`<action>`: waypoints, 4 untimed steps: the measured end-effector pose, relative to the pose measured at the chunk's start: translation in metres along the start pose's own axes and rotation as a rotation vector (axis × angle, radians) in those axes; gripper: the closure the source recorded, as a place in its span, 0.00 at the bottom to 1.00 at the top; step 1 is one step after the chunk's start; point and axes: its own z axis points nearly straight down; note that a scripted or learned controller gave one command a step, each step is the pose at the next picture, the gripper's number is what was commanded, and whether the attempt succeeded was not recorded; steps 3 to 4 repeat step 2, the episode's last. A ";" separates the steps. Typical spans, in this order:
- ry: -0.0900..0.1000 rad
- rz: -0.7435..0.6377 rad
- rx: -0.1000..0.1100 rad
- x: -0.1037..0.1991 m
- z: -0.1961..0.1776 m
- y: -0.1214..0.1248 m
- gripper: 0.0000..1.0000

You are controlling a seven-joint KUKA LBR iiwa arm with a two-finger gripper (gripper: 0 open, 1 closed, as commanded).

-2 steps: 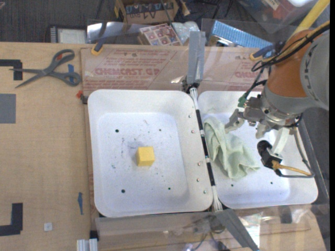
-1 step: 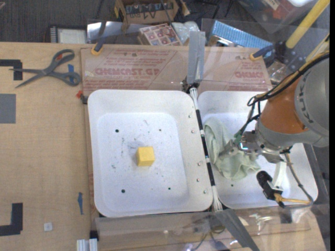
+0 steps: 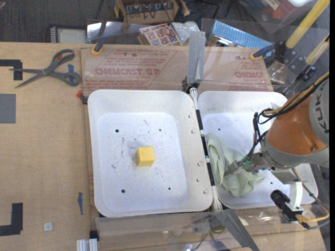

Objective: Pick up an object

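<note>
A small yellow block lies near the middle of the left bin. A crumpled pale green cloth lies in the right bin, bunched against its left wall and front. My gripper is down in the right bin at the cloth's right edge, under the orange wrist band. Its tip touches or presses into the cloth. The wrist hides the fingers.
Scissors lie on the bench at the far left. A cardboard sheet and a vertical grey bar stand behind the bins. Cables and a black fitting hang off the arm at the right bin's front right corner.
</note>
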 end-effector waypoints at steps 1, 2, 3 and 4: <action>0.000 0.003 -0.001 -0.001 -0.008 0.001 1.00; -0.002 0.005 -0.001 -0.002 -0.016 0.001 1.00; -0.002 0.005 -0.001 -0.002 -0.016 0.001 1.00; -0.002 0.005 -0.001 -0.002 -0.016 0.001 1.00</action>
